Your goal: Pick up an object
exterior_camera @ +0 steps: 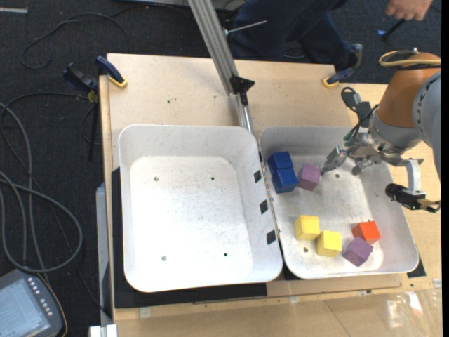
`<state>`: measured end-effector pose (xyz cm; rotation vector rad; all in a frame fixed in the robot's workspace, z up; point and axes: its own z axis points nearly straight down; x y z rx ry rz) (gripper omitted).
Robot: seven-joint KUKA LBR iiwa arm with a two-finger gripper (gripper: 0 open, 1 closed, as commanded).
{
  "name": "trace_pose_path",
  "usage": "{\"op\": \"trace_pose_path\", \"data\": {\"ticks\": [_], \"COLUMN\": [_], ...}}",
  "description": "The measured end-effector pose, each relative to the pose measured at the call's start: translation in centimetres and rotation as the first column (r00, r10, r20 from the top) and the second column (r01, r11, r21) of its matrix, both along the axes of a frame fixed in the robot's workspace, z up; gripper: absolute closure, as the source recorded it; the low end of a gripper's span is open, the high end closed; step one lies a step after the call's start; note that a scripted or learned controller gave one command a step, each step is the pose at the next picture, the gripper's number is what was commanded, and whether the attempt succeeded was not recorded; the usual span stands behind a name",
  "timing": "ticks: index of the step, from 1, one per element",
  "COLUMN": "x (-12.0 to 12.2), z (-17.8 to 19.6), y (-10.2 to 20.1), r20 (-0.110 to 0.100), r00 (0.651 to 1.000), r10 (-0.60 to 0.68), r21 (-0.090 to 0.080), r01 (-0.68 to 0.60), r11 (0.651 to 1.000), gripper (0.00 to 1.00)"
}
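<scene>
My claw hangs over the upper part of the right bin, its tips angled toward the pink-purple block, which sits just beside and to the left of them. The fingers are too small and cluttered in this view for me to judge their spread, so I cannot tell how far open the claw is, and I see nothing held in it. That block touches or nearly touches the blue block, which stands against the bin's left wall. Lower down, two yellow blocks lie close together, with a purple block and an orange block near the front right corner; the left bin on the bench sits alongside. I judge the pink-purple block the nearest target, so the step in hand is settling over it. To do it well I would centre on the block, turn so one finger does not have to squeeze into the tight spot against the blue block, come down straight until the tips straddle its sides, then close and lift slowly. The risk is nudging it against the blue one and closing on an edge.
</scene>
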<state>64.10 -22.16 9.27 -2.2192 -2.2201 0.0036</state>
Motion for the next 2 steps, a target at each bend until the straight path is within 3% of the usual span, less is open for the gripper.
{"op": "trace_pose_path", "data": {"ticks": [1,2], "x": [0.2,0.3], "z": [1.4,5.8], "y": [0.0,0.0], "r20": [0.007,0.010], "r00": [1.000,1.000], "r10": [0.001,0.001], "r21": [-0.003,-0.003], "r01": [-0.001,-0.001], "r11": [1.000,1.000], "gripper": [1.00,1.00]}}
